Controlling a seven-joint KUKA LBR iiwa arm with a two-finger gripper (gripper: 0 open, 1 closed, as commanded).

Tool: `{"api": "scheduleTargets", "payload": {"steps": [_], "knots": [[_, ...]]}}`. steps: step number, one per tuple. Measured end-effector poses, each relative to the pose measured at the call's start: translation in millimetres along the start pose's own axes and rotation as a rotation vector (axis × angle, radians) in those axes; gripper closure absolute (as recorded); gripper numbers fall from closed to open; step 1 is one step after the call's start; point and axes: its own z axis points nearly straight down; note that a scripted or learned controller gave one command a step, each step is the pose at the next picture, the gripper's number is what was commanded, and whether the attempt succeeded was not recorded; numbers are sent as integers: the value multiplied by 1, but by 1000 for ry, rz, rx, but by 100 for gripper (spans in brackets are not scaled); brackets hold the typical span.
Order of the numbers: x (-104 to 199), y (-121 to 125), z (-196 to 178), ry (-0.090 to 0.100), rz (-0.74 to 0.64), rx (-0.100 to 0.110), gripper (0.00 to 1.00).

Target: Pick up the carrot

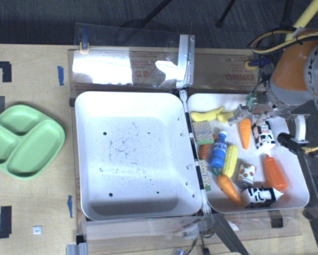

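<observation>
Here, in the camera view, the tool point(248, 112) hangs at the far edge of the right bin point(302, 198), just above the upper end of a carrot point(245, 133). That carrot lies nearly upright in the picture, long axis running away from the tool toward the near side. A second carrot point(229, 188) lies lower down, slanted, beside the corn point(231, 161). I cannot tell the tool's state.

carrot point(245, 133) orange | bottle point(218, 151) blue | corn point(230, 161) yellow | banana point(206, 115) yellow | plate point(24, 141) green | bins point(132, 153) white | cow point(264, 137) black-and-white patches
</observation>
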Motion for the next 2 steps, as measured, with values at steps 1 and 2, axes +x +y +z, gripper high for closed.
{"api": "scheduleTargets", "payload": {"steps": [1, 2], "knots": [[-5, 11, 16, -1, -28, 19, 0], [21, -2, 35, 3, -121, 30, 0]]}}
